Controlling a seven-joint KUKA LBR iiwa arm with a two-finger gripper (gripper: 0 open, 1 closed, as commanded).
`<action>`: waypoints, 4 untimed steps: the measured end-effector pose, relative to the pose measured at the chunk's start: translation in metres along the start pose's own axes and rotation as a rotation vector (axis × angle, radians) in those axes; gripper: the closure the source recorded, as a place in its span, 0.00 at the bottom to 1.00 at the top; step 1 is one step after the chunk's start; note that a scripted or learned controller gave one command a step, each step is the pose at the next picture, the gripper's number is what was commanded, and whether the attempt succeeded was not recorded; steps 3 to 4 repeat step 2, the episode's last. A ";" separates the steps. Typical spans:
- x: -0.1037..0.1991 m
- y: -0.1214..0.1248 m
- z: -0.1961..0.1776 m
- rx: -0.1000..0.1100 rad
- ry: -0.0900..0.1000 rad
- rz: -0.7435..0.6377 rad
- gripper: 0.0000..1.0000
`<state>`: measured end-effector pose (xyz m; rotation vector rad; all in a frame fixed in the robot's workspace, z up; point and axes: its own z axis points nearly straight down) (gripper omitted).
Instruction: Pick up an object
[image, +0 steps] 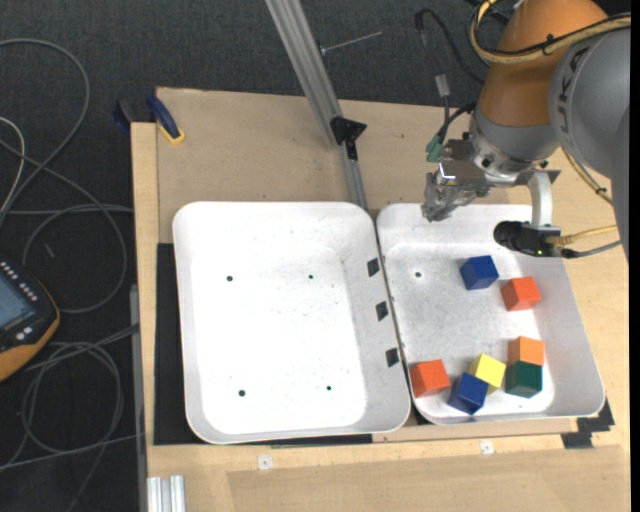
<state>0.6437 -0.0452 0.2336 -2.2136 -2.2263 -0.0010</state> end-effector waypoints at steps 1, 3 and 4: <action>0.054 -0.003 -0.010 -0.003 0.001 -0.001 1.00; 0.112 -0.006 -0.010 -0.002 0.001 -0.001 1.00; 0.112 -0.006 -0.010 -0.002 0.001 -0.001 1.00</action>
